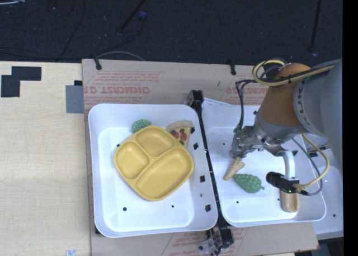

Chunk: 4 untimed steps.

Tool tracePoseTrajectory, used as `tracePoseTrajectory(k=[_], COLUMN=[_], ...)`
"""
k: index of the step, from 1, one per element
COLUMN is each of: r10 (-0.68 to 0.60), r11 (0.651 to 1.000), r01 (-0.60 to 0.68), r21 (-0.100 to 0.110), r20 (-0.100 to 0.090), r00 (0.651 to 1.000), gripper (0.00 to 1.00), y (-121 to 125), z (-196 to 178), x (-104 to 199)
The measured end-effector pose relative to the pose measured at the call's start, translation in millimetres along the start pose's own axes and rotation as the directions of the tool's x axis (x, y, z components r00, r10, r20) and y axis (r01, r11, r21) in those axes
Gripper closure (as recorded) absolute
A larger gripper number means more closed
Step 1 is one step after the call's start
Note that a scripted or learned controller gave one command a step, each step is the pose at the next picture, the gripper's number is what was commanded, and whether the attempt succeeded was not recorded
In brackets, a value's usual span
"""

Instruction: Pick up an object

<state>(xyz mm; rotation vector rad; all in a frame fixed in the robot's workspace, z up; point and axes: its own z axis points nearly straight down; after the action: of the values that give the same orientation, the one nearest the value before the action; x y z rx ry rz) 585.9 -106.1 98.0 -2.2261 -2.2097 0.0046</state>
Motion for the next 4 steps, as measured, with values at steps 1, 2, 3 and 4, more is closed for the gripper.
tracePoseTrajectory(k=[1, 2, 3, 4], r10=[-0.002, -0.008, -0.008, -0.012], r11=[1.000, 1.000, 1.000, 1.000], r01=[0.002, 0.008, 0.008, 0.012], r21=[-0.006, -0.009, -0.006, -0.002], r20=[0.002, 0.002, 0.002, -0.001], r00=[1.000, 1.000, 1.000, 1.000], gripper=[1.00, 1.00, 1.00, 1.00], y=[-4, 1, 1, -13], z=[-44, -106, -132, -140], x=[-6, -4, -5, 47])
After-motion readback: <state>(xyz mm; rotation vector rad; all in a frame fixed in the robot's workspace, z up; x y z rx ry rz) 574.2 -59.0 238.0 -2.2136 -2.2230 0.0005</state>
